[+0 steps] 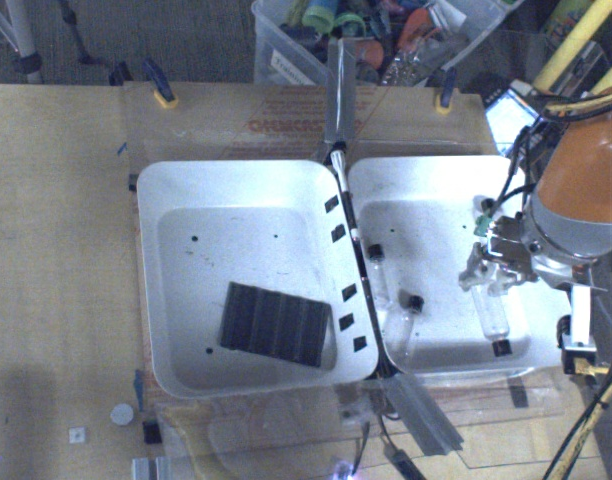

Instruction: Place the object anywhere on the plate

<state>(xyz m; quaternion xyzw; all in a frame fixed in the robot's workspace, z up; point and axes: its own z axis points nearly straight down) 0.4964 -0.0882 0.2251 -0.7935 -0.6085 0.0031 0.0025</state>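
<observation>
The task looks barely begun. The plate [276,325], a dark ribbed slab, lies tilted in the near part of the left bin [236,171], and nothing rests on it. The likeliest object [411,303] is a small dark piece on the floor of the right bin [426,168], near the wall between the bins. It is too small to identify with any confidence. The arm [576,183] reaches into the right bin, and its end effector [494,283] hangs low over the floor, well apart from that piece. Whether the end effector is wide or narrow I cannot tell, and nothing is visibly held. Still to do, as I judge it: reach the object, grasp it, carry it over the wall and set it on the plate.
</observation>
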